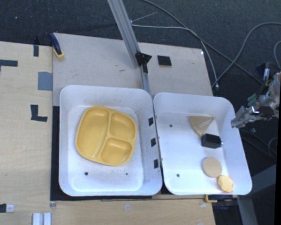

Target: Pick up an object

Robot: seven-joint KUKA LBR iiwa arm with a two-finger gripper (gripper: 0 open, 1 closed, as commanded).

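The gripper (243, 117) hangs just outside the right bin (178, 104) at its right rim, too small and blurred to tell how it stands. Nearest inside lie a tan wedge (199, 123) touching a black block (211, 140) (no wall between them); further down, a tan disc (212, 166) and yellow lump (225, 184). The left bin (69, 129) holds a yellow divided plate (106, 135).
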